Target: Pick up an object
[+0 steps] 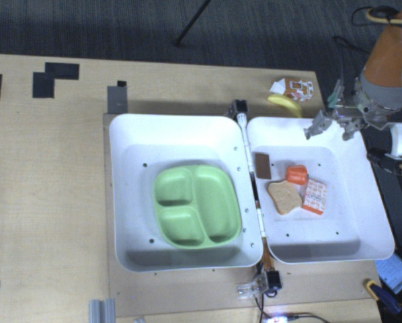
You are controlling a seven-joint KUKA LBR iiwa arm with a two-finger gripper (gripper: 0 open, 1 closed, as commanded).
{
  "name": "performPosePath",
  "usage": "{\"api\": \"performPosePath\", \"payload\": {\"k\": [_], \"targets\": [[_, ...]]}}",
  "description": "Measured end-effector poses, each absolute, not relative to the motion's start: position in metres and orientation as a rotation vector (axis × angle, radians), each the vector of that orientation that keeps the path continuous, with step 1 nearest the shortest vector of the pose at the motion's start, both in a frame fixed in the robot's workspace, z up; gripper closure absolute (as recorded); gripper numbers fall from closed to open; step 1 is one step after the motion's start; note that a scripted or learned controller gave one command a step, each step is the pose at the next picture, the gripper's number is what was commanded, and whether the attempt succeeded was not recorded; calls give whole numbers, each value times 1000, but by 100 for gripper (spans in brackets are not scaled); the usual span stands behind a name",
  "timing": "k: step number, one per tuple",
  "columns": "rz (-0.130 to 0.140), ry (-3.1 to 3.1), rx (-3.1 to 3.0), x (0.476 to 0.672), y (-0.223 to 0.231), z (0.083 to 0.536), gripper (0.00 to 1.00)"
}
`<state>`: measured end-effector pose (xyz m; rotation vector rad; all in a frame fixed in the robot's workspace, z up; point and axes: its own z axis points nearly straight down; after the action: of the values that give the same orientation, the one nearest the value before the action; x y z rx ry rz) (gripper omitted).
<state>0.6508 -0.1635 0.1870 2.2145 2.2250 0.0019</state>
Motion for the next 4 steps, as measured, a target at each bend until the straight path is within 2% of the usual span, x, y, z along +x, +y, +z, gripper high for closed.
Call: {"api": "performPosePath", "payload": {"k": [1,2,3,4], "targets": [[5,2226,2213,614,-112,86,0],[10,2225,2208,616,-112,98,100],[9,2226,2211,667,-52,207,100],[4,2227,2212,667,-53,206,0]]}}
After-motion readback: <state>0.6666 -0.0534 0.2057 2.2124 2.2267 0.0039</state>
